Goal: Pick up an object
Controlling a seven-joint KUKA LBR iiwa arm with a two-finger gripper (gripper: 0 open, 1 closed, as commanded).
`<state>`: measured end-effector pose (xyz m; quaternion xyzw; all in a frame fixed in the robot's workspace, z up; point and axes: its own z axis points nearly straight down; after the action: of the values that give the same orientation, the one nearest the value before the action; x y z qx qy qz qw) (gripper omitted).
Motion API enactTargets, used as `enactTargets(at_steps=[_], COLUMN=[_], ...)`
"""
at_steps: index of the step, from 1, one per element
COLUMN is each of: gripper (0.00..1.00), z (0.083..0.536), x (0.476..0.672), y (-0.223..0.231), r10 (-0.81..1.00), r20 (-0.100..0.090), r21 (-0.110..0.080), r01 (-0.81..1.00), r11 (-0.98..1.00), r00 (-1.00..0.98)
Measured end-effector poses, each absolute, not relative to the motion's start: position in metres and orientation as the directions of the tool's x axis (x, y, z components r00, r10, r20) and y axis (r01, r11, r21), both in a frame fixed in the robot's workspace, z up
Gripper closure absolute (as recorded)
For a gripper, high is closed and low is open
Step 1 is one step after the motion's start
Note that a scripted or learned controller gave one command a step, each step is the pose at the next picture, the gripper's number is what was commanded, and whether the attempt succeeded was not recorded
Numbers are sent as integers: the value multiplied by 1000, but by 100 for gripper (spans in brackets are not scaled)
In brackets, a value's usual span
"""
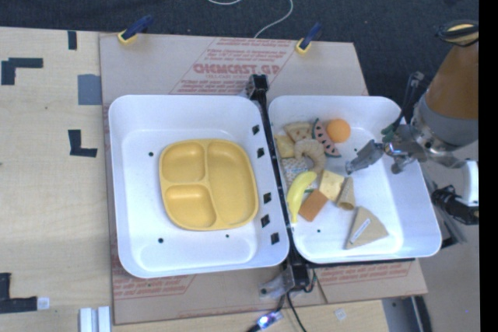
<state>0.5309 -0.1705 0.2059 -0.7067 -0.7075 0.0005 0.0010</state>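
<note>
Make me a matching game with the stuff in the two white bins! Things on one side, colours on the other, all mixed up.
Things:
1. Divided plate in the left bin
2. Round ball-shaped fruit near the far side of the right bin
3. Block beside the banana
4. Wedge near the right bin's front edge

Colours:
A. Tan
B. Bright orange
C. Yellow
D. Brownish orange

Pairs: 1-C, 2-B, 3-D, 4-A

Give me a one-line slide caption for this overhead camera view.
Gripper hovers over toy food in the right bin; a yellow divided plate sits in the left bin.
</note>
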Motion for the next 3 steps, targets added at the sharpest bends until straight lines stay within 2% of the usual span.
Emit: enactTargets(at_steps=[1, 2, 3], gripper=[0, 0, 0], z=[160, 98, 86], x=[525, 528, 529], y=[-174, -167, -167], r10=[1000, 1000, 1000], r20=[1, 2, -1], r21=[-6, -7, 0], r01=[1000, 1000, 1000], r11=[1, 2, 1], r00=[-1, -2, -1])
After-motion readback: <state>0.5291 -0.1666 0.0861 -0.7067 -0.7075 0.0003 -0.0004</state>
